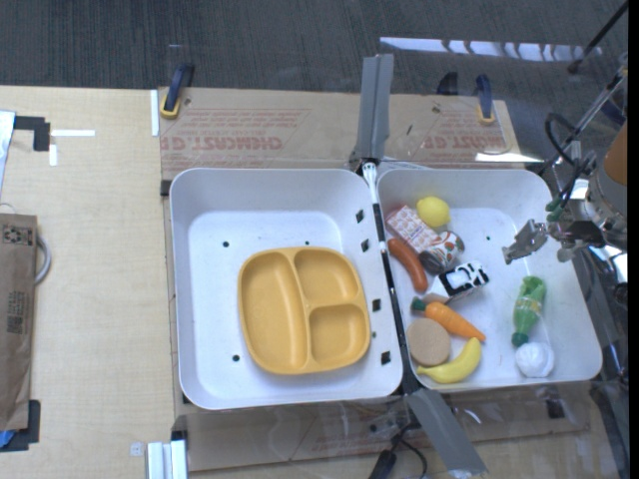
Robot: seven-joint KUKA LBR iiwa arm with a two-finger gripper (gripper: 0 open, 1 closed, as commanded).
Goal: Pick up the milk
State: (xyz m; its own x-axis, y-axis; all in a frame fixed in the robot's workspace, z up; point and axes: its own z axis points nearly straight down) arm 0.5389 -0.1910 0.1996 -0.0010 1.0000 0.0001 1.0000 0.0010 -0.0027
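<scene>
From the camera view, looking down at a slant: a light wooden table (80, 267) with two shallow white bins side by side. In the left bin (200, 267), a yellow divided plate (305, 309). In the right bin (479, 173), a heap of toy foods.

Near the middle of that heap, a small black-and-white carton, taken here to be the milk (464, 279). Lying tilted on its side, not upright. Touching or nearly touching a dark piece on its upper left, just beside the sausage (407, 263) on the left, with the carrot (454, 319) close below. Further up, a lemon (433, 212); at the bottom, a banana (454, 364); well to the right, a green bottle (528, 307).

Above the right part of this bin, the gripper (523, 241), up and right of the milk and apart from it. Holding nothing, as far as can be seen. Too small and blurred to tell if open or closed.

Probably a light toy carton, stiff enough to keep its shape, with smooth and maybe a little slippery sides; not fragile. Best to take hold across the two flat long sides, at the middle of the body, not at the slanted end. Little free space on the left side, so better to come down from above, turned to the carton's angle, and to avoid pushing the carrot or the sausage. Easy to slide away if touched on one side first.
</scene>
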